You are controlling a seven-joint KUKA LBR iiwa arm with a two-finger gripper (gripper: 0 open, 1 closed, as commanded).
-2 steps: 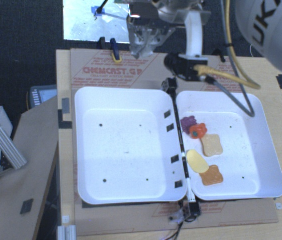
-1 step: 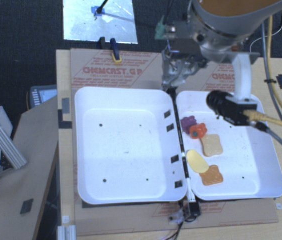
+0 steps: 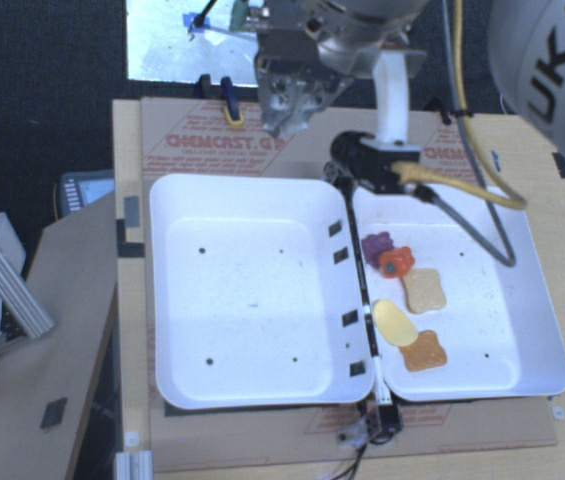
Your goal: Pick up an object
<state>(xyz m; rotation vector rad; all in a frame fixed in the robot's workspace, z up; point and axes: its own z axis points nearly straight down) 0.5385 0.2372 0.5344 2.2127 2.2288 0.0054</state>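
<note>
We read the pick as not started: the gripper (image 3: pixel 284 118) hangs high beyond the far rim of the left bin (image 3: pixel 252 193), nothing between its tips; whether it is released or clenched we cannot tell. All candidates lie in the right bin (image 3: pixel 522 298), near the divider: purple toy (image 3: pixel 377 242), red-orange toy (image 3: pixel 396 262), toast slice (image 3: pixel 425 290), yellow oval piece (image 3: pixel 394 323), orange piece (image 3: pixel 424 352). The yellow oval's long axis runs from the far-left toward the near-right.
</note>
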